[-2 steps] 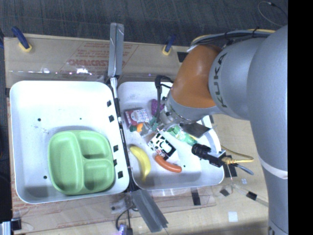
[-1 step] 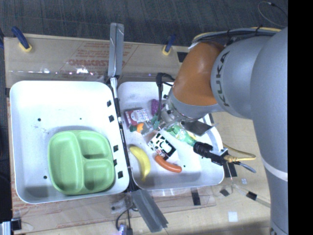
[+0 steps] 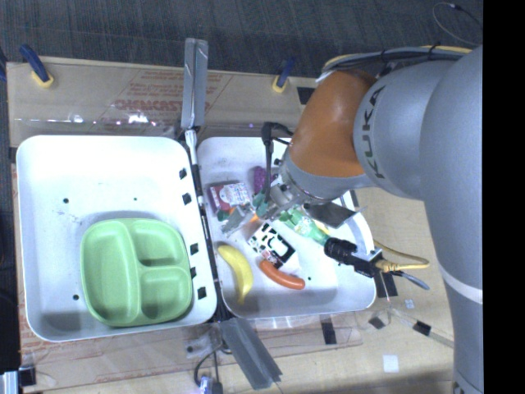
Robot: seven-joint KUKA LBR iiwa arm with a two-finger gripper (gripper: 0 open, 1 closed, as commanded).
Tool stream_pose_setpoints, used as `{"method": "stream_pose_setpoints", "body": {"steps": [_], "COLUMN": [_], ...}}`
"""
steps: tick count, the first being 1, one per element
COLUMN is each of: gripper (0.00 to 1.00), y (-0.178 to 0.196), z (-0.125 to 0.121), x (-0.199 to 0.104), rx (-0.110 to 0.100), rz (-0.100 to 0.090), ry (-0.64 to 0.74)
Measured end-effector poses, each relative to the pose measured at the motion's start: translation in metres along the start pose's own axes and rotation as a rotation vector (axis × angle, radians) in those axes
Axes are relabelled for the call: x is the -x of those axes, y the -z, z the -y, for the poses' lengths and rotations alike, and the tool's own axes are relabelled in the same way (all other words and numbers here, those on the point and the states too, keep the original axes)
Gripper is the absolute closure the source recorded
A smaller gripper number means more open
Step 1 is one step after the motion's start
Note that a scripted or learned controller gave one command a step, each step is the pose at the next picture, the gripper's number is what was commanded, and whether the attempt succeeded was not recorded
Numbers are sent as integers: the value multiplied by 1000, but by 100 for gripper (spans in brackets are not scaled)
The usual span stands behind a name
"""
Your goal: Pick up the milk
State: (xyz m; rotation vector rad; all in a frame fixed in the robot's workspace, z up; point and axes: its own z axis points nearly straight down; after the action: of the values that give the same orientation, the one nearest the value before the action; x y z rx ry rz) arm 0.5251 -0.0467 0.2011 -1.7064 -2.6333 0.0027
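Observation:
A small white carton with black patches (image 3: 271,243), which I take for the milk, lies in the middle of the right bin (image 3: 354,298). My gripper (image 3: 271,206) hangs under the orange wrist band, just above and behind that carton, low among the items. The wrist hides the gripper's lower end. Nothing shows lifted clear of the bin.
A maroon pack with a white label (image 3: 230,195), a purple item (image 3: 259,176), a green item (image 3: 305,224), a banana (image 3: 238,271) and a sausage (image 3: 283,276) crowd the right bin. In the left bin (image 3: 49,171) sits a green divided plate (image 3: 135,271).

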Motion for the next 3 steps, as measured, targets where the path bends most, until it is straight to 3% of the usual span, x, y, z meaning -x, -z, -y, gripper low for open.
{"method": "stream_pose_setpoints", "body": {"steps": [1, 2, 3], "gripper": [0, 0, 0], "y": [-9, -89, -89], "z": [53, 48, 48], "x": [25, 47, 47], "rx": [0, 25, 24], "rz": [1, 16, 16], "ry": [78, -18, -18]}}
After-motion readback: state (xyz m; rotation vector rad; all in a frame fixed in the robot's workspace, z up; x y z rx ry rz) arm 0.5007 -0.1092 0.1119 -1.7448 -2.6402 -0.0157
